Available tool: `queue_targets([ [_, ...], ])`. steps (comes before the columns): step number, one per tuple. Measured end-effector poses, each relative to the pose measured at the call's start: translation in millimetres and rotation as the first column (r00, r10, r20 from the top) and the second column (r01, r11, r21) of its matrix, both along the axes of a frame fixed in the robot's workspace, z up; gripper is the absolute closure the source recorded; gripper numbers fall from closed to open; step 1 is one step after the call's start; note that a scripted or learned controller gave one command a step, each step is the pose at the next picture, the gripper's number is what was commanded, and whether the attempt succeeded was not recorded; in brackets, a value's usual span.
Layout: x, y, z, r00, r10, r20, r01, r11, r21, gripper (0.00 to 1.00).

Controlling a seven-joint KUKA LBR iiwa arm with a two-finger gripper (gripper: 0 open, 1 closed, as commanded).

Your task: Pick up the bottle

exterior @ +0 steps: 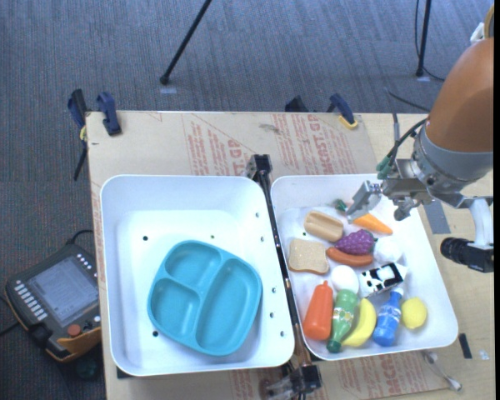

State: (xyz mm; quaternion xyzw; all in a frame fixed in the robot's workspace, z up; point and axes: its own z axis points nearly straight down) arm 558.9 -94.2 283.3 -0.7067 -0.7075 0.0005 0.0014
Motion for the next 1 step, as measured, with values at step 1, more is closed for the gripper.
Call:
queue_targets([
  [1, 0.5, 0.3, 9.7, 1.0, 0.001, -0.001, -0.001, 1.0, 0.001, 1.0],
])
